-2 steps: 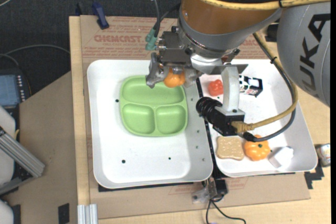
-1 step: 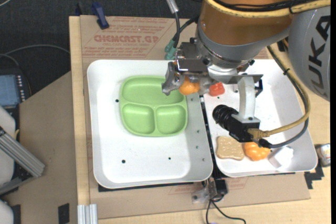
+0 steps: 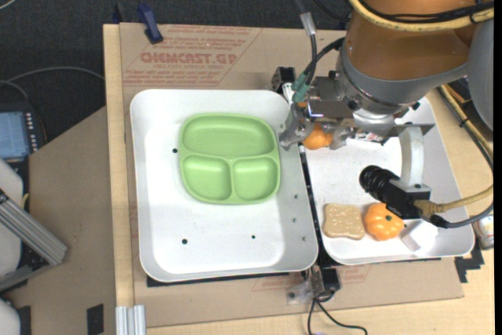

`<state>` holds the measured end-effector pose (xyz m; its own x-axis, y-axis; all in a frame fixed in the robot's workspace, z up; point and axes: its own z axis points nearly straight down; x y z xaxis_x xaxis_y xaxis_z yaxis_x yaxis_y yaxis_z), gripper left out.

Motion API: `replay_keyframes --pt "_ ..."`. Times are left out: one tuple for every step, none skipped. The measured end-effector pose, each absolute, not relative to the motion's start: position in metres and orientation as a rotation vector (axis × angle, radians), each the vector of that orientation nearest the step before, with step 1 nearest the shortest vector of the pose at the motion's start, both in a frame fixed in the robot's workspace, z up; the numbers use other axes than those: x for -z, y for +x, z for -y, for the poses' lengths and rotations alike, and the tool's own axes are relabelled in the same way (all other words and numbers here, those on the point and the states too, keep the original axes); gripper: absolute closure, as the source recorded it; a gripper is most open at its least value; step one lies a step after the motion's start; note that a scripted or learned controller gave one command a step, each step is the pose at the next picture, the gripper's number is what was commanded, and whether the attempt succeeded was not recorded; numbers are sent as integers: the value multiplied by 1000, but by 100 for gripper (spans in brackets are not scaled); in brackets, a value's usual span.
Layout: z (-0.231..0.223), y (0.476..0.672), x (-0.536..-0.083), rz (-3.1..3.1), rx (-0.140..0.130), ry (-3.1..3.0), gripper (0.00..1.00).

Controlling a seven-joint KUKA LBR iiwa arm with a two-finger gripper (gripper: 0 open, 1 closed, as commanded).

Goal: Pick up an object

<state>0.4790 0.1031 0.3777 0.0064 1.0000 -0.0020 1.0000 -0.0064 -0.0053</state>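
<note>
— What lies around the work area?
— Dark carpet-like floor (image 3: 63,4), with thin cables looping across it. The tabletop (image 3: 196,51) is a brown board printed with red lettering, a blue clip (image 3: 149,23) at its far edge.
— And at the left border?
— A metal rail (image 3: 31,235), perhaps aluminium framing, under even lighting.

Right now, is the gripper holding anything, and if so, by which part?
A small orange object sits right at the gripper, over the right bin. The arm hides the contact, so whether it is gripped, and by which part, cannot be told.
</note>
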Motion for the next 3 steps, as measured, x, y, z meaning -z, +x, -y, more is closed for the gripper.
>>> replay_keyframes --pt "-156 479 -412 2229 9 -2217 100" --pt "-117 487 -393 2215 -6 -2225 100" --pt "-51 486 -430 2217 7 -2233 100"
